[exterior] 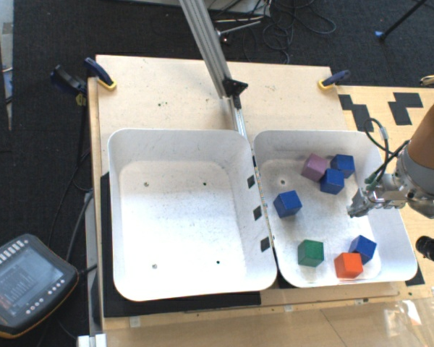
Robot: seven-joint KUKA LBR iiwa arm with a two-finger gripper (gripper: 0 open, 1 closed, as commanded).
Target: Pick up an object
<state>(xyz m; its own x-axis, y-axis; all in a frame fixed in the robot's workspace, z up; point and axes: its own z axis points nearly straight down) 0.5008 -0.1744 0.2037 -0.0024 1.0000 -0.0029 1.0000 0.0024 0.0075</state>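
Dark carpet is surrounding a pale wooden bench in the middle of the frame, with cables trailing across the floor at the top and a grey handheld controller lying at the lower left. Two shallow white bins are sitting side by side on the bench: the left bin is showing only small dark specks, and the right bin is holding all the blocks. The gripper is hanging low over the right part of the right bin, reaching in from the right edge of the frame, and no block is sitting at its tip; whether it is open or closed is not clear, since the tip is small and blurred against the white floor. Nearest to it, a blue cube is lying just below, with an orange cube touching that one's lower left. A green cube is resting further left along the bin's lower part. Up and to the left of the gripper, a pink block and two blue cubes are clustering together (touching or nearly so), and another blue cube is sitting alone near the bin's left wall. The arm is being cut off by the frame's right side. A slanted metal pole is running down from the top to the gap between the bins.
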